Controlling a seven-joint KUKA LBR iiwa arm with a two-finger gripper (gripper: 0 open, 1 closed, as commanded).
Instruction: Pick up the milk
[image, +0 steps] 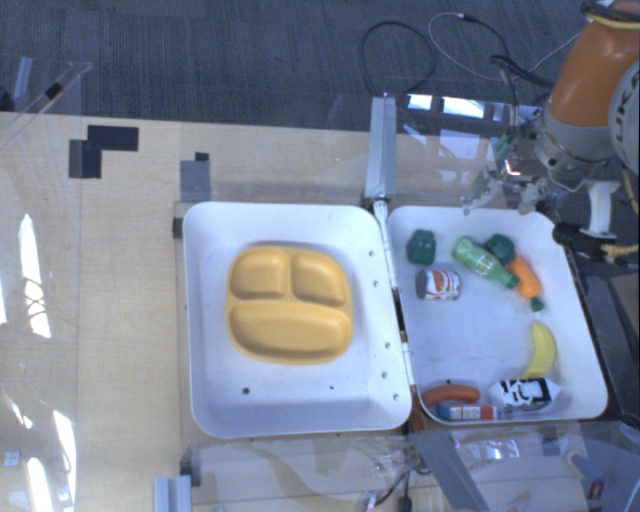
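The milk (525, 393), a small black-and-white carton lying on its side, sits in the near right corner of the right bin (470, 345), close against the bin's near wall. Just to its left, along the same near wall, lies a red and orange sausage-shaped item (453, 394) with a small red packet (465, 411) beside it. A yellow banana (541, 350) lies just beyond the milk on the far side, near the right wall. Toward the far end of that bin are a dark green pepper-like piece (422, 246), a red and white can (438, 285) on its side, a green bottle (482, 261) lying at a slant, another dark green piece (500, 246) and an orange carrot (526, 279), the last three touching or nearly so. The left bin (210, 330) holds a yellow divided tray (290, 304) with three compartments. The gripper (507, 190) hangs over the far rim of the right bin, well apart from the milk, below the arm's orange band (590, 75); I cannot tell whether its fingers are open or closed, as they are small and blurred against the clutter. Both bins rest on the pale wooden desk (90, 300).
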